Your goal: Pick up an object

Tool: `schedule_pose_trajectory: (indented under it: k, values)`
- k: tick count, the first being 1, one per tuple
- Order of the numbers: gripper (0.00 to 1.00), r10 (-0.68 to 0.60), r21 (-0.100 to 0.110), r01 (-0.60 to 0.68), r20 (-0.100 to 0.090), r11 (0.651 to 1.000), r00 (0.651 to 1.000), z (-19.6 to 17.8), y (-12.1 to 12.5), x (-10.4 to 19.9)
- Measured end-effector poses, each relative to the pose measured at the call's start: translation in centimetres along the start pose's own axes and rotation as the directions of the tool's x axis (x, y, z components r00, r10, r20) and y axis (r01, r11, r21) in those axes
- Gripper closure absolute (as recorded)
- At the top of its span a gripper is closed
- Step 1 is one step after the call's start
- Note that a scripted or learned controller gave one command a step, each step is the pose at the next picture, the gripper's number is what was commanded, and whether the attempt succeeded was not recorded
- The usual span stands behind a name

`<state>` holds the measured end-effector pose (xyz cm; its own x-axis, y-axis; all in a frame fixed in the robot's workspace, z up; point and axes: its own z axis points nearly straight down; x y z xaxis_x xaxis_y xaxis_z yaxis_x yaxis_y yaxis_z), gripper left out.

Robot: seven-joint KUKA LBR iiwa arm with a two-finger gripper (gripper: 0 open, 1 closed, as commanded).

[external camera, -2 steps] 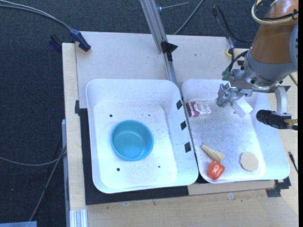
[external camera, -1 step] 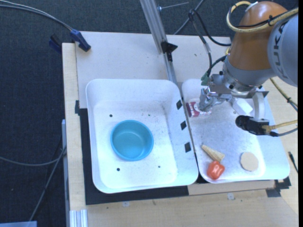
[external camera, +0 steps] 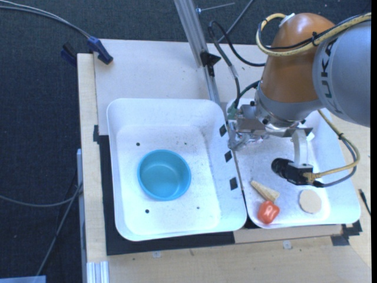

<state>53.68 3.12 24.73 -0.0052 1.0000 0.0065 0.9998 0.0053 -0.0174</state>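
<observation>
Hanging over the right bin [external camera: 339,204]'s left rim, the tool [external camera: 235,139]; whether wide or narrow, I cannot tell.

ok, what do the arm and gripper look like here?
Bulky grey arm with dark KUKA lettering, and a rounded glossy orange band above a grey wrist. Yellow and black cables loop over the band. Small silver metal gripper.

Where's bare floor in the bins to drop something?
Left bin: bare all around the blue bowl, widest between it and the far wall. Right bin is crowded: gripper over its far left, yellow wedge, red piece and tan disc along the near edge.
</observation>
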Motion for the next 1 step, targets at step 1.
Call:
schedule_pose_trajectory:
  k: [1]
  values:
    - [1.00,0.000,0.003,0.000,0.002,1.000,1.000,1.28,-2.79,5.26]
